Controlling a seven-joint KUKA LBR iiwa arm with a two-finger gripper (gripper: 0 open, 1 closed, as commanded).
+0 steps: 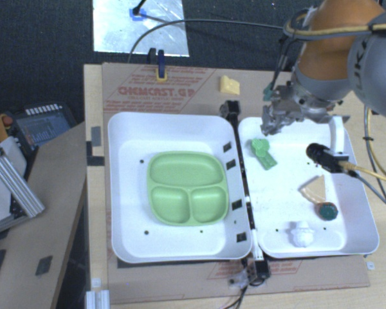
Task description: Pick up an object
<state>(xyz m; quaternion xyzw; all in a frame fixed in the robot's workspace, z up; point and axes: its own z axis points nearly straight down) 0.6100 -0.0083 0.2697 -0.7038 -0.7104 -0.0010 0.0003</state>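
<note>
— Green piece (pixel 264 153): has it been lifted?

— Not yet. It lies flat on the floor of the right bin (pixel 280 195), near that bin's far left corner, and nothing is carried. The whole pick is judged as left to do: descent, closure, lift.

— Where is the hand (pixel 273 124) relative to it?

— Just beyond the piece, toward the bin's far wall, and apparently above it rather than touching. How wide the hand stands cannot be told from this view.

— Are other candidates present?

— Yes. A tan wedge (pixel 314 188), a teal ball (pixel 327 211) and a white piece (pixel 302 235) lie nearer the front right of the same bin, well apart from the hand. A green divided plate (pixel 185 188) sits in the left bin (pixel 125 172).
</note>
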